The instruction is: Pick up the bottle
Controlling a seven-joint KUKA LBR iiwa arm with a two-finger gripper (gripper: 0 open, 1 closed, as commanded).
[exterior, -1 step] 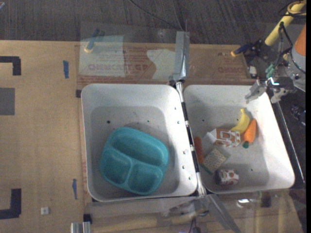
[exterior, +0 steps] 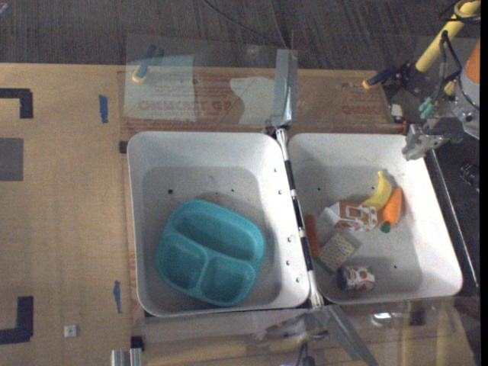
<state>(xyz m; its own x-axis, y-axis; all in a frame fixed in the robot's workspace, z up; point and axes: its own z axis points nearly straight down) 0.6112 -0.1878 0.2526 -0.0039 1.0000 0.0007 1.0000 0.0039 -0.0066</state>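
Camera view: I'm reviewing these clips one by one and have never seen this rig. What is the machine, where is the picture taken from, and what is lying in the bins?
One fixed camera looks down at a slant on a wooden bench with two shallow white bins. The left bin holds a teal divided tray. The right bin holds small items: a banana, a carrot, a small carton, a flat packet and a small can-like item; I can't say which counts as the bottle. The machine at the upper right is a robot arm; its gripper sits at the right bin's top corner, with nothing visibly held.
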